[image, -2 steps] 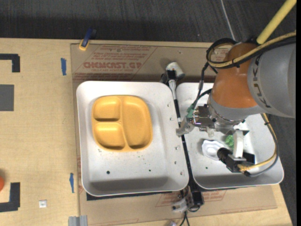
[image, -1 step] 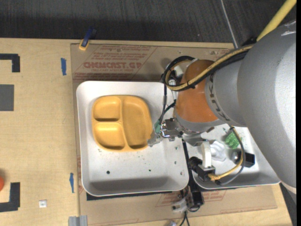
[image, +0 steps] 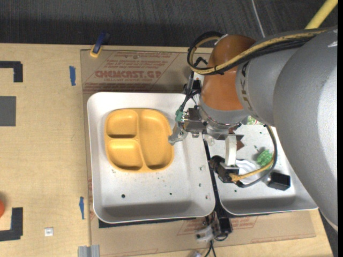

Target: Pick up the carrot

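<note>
My gripper hangs over the right side of the left bin, just beside the right rim of a yellow divided plate. The grey arm with its orange band reaches in from the right and covers much of the right bin. The arm hides whatever lies under it.
In the right bin, a small green item, a white item and a small black item lie near the arm. A red-orange thing shows at the bench's left edge. A cardboard sheet lies behind the bins.
</note>
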`<state>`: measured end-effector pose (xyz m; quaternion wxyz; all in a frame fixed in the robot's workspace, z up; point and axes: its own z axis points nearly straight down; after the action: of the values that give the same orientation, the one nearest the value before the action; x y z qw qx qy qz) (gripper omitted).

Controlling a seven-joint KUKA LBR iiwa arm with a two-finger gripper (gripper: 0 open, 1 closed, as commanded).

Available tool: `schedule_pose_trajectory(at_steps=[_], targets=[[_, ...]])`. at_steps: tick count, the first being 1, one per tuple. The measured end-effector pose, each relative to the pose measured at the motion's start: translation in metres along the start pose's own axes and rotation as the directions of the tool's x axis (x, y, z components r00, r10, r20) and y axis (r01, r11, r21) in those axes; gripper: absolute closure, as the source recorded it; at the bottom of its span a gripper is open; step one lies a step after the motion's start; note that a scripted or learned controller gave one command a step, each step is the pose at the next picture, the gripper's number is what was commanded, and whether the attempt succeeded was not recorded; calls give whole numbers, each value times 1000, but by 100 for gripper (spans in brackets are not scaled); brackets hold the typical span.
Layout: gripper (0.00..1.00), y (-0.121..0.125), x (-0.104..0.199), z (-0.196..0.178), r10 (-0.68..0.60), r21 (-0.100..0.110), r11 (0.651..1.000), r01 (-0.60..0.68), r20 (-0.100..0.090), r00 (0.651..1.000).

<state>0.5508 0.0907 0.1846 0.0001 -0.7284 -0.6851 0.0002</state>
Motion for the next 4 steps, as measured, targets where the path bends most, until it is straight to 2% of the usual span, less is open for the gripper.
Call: schedule_pose_trajectory(at_steps=[1, 2, 3, 4], targets=[[0, 45, 55, 97, -17, -8, 1000, 17, 1, 1000], [100, 45, 52, 87, -18, -8, 1000, 18, 8, 1000], [100, 51, -1, 0, 51, 0, 999, -51, 0, 999], [0, 51, -1, 0, 50, 1, 999, -50, 0, 999]])
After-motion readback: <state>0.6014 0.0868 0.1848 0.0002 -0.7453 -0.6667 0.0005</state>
